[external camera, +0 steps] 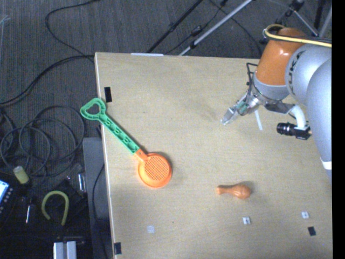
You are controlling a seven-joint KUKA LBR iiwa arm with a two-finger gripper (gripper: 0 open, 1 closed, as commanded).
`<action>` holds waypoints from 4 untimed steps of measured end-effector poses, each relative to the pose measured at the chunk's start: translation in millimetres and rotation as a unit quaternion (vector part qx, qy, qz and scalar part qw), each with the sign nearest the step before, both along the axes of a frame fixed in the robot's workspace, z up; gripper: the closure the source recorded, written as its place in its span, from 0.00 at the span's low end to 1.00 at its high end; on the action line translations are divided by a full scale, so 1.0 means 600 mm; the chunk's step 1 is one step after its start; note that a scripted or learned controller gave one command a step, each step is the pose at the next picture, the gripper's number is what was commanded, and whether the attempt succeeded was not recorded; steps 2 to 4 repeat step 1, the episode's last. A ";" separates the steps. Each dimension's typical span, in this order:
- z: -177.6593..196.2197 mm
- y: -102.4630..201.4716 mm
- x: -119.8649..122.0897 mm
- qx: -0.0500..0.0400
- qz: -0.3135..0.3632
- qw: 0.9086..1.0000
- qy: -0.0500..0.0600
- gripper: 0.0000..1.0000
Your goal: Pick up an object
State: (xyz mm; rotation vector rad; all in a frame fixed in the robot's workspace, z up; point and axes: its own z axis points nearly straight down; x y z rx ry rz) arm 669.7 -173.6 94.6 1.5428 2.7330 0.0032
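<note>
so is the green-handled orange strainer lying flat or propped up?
Lying flat. The green-handled orange strainer rests with its whole length on the tan bench surface, its round orange mesh head facing up and nothing under it.

The grey arm (315, 96) comes in from the right of the camera view, its orange band (276, 63) sitting just above the wrist. From the wrist the gripper (241, 112) slants down and to the left, ending in pale, translucent fingers (230, 115) above the bench. The fingers are splayed, one pointing left and a second thin one angling downward, with nothing between the jaws.
</note>
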 end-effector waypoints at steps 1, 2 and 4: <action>0.133 -0.043 -0.001 -0.001 -0.013 1.000 0.001 1.00; 0.133 -0.043 -0.001 -0.001 -0.013 1.000 0.001 1.00; 0.133 -0.043 -0.001 -0.001 -0.013 1.000 0.001 1.00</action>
